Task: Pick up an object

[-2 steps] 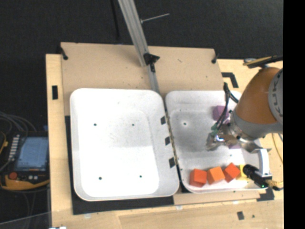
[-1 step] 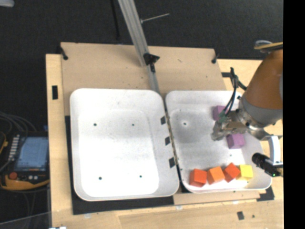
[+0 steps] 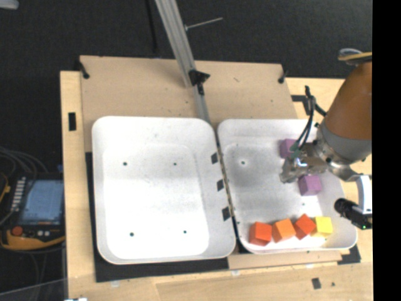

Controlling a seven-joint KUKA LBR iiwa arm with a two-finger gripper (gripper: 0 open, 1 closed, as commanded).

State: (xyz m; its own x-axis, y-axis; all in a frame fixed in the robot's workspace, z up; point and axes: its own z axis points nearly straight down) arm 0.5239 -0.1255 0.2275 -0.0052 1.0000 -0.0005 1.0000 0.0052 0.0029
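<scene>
End effector (image 3: 293, 170) down in the right bin (image 3: 250, 143) between two purple blocks (image 3: 310, 184); grip state unreadable. Nothing visibly lifted; pick pending.

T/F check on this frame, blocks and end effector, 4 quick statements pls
1. All the blocks sit in the right-hand shallow white bin. True.
2. A green foam cube lies in the left bin. False: no green cube there.
3. The yellow foam cube ends the row of blocks on its right, by the bin's near wall. True.
4. The end effector hangs over the orange blocks. False: it is between two purple foam cubes, farther back.
</scene>
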